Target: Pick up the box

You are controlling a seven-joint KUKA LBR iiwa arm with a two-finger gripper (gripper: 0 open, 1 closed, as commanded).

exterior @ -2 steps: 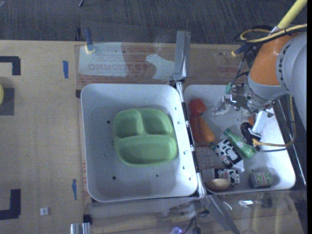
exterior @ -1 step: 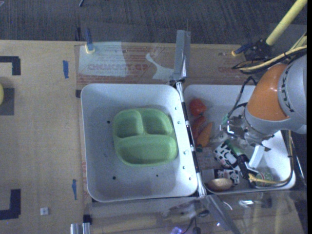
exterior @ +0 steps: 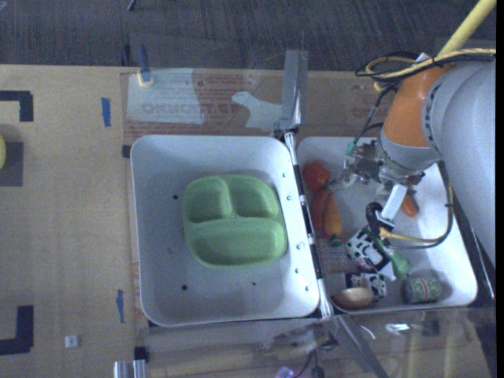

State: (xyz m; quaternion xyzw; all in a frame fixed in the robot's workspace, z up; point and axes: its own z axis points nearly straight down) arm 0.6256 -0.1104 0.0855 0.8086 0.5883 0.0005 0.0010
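The box (exterior: pixel 362 249) is small with a black-and-white spotted pattern and lies in the right bin (exterior: pixel 449 242), near its middle. A second small black-and-white piece (exterior: pixel 370 284) sits just in front of it. My gripper (exterior: pixel 361 166) hangs over the back part of the right bin, well behind the box and not touching it. The grey wrist with its orange band (exterior: pixel 409 109) hides part of the bin's back right.
In the right bin a red item (exterior: pixel 316 175) and an orange carrot-like item (exterior: pixel 329 213) lie along the left wall. A brown item (exterior: pixel 353 296), a green can (exterior: pixel 422 287) and a small green piece (exterior: pixel 398 264) lie near the front. The left bin (exterior: pixel 157 172) holds a green divided plate (exterior: pixel 234 220).
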